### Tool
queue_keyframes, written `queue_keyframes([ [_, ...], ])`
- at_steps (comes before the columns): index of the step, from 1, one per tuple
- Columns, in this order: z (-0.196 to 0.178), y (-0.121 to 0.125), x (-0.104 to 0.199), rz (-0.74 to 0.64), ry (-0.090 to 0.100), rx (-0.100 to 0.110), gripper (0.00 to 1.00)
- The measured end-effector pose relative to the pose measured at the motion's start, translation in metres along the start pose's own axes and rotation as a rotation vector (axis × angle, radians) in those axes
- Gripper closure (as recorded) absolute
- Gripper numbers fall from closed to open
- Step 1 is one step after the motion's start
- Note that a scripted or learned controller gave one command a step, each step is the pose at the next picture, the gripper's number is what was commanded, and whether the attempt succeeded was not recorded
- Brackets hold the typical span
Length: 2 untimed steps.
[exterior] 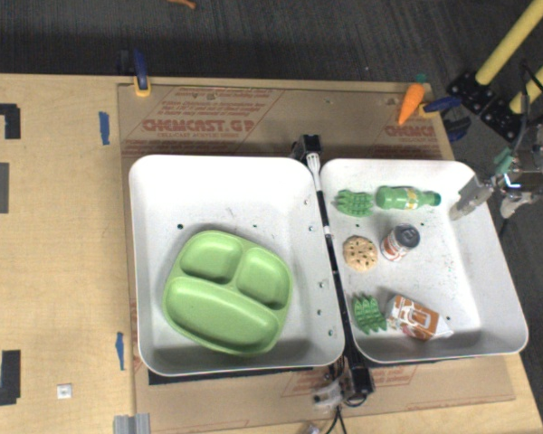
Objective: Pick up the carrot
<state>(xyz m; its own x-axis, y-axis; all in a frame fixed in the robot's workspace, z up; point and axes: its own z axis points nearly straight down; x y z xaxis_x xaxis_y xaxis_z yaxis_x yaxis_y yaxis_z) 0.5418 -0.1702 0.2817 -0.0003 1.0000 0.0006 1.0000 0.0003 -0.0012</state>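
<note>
Two shallow white plastic bins are seen side by side on a pale wooden bench, the left bin [154, 242] holding a green compartmented plastic tray [226, 289]. Within the right bin [489, 269] are found a green plastic bottle [405, 198], a small green leafy toy [352, 202], a round speckled cookie [359, 253], a small red and white can [400, 241], a ridged green toy piece [366, 315] and an orange and white carton [416, 318]. The small orange carrot with a green top [411, 102] is seen outside the bins, on the bench at the upper right of the frame, beyond the right bin's far edge. At the right edge of the frame, over the right bin's upper right corner, the metal two-finger gripper [466, 202] is seen; whether its fingers are apart or together cannot be told.
</note>
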Motion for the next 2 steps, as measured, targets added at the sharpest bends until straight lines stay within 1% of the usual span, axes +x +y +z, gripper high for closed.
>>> queue_keyframes([
  [1, 0.037, 0.024, -0.054, 0.024, -0.002, -0.003, 0.00],
  [2, 0.127, 0.023, -0.005, 0.435, -0.001, -0.002, 0.00],
])
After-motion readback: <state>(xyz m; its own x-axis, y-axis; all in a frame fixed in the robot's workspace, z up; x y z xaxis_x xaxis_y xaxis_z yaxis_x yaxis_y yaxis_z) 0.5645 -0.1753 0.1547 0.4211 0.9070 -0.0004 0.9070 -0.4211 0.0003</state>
